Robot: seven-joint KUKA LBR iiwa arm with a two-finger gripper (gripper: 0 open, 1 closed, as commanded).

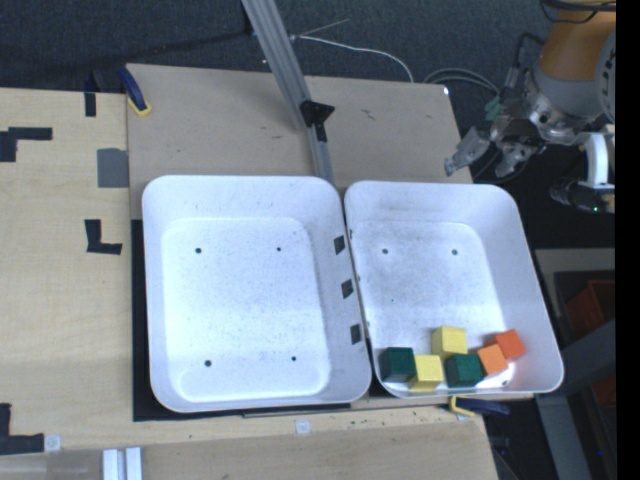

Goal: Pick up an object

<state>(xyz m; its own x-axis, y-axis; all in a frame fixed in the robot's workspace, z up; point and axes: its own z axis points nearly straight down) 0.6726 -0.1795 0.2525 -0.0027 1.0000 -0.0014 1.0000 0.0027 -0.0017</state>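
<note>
End effector (492,154), grip state unclear, hovers beyond the right bin (520,228), whose near corner holds coloured blocks (452,358).

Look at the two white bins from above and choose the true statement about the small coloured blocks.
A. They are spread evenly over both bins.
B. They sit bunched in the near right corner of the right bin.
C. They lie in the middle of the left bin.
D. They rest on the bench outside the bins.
B: the blocks, yellow, green and orange, are clustered in the near right corner of the right bin, while the gripper is beyond that bin's far right corner.
</note>
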